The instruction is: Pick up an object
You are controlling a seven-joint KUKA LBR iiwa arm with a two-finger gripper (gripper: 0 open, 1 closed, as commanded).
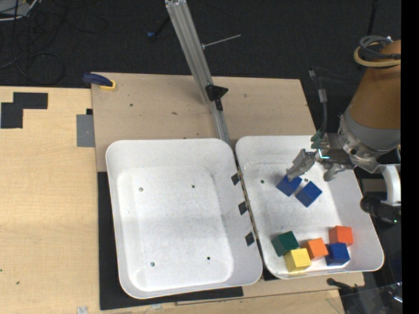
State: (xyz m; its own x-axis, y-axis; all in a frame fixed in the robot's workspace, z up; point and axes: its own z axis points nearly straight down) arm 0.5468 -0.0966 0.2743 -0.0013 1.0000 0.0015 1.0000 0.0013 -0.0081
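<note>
Nothing is lifted yet, we judge: our gripper (316,167) hangs spread wide, holding nothing, over two blue cubes (299,189) mid right bin (373,257), five blocks (314,246) by its near edge

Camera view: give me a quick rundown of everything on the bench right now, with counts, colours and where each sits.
Blue blocks: 3; two side by side mid right bin, under the gripper; one in the near cluster.
Green block: 1, near cluster, left end.
Yellow block: 1, near rim, beside the green one.
Orange blocks: 2; one mid cluster, one redder at the right.
White bins: 2, left bin, right bin.
Metal rail: 1, silver, slanting behind the bins.
Arm: 1, orange band, from the right.
Gripper: 1, grey, over the paired blue blocks.
</note>
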